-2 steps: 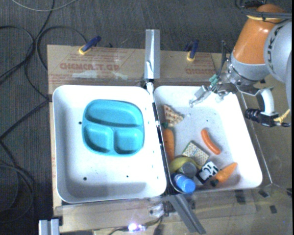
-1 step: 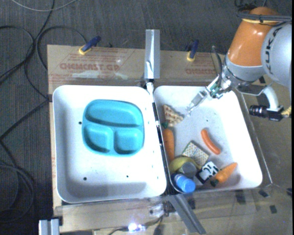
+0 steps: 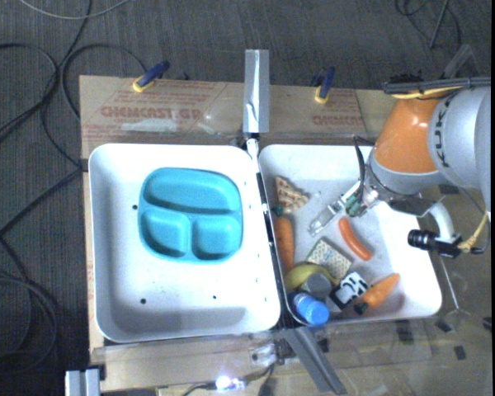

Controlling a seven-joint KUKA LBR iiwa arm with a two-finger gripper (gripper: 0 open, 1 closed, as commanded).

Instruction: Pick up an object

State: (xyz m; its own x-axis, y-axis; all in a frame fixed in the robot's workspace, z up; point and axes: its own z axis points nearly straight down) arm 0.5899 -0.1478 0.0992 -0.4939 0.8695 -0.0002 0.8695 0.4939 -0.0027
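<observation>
Lying in left bin (image 3: 115, 304): blue divided tray (image 3: 191, 214). Crowded in right bin (image 3: 330, 167): carrot (image 3: 284, 242) along the left wall, square cracker (image 3: 330, 258), blue-capped bottle (image 3: 313, 310) half buried among clutter. Right of these, glossy orange-red sausage (image 3: 355, 239), slanted, just below gripper (image 3: 340, 211). Open or closed: impossible to tell, too blurred.

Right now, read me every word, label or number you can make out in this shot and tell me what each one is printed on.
"KU", in dark letters, running down the grey arm; the rest of the word is cut off.
Red print on the brown board behind the bins, starting "CHEMCAST"; the letters after it are too blurred to read.
More red print on the board's right part, too blurred to read.
</observation>
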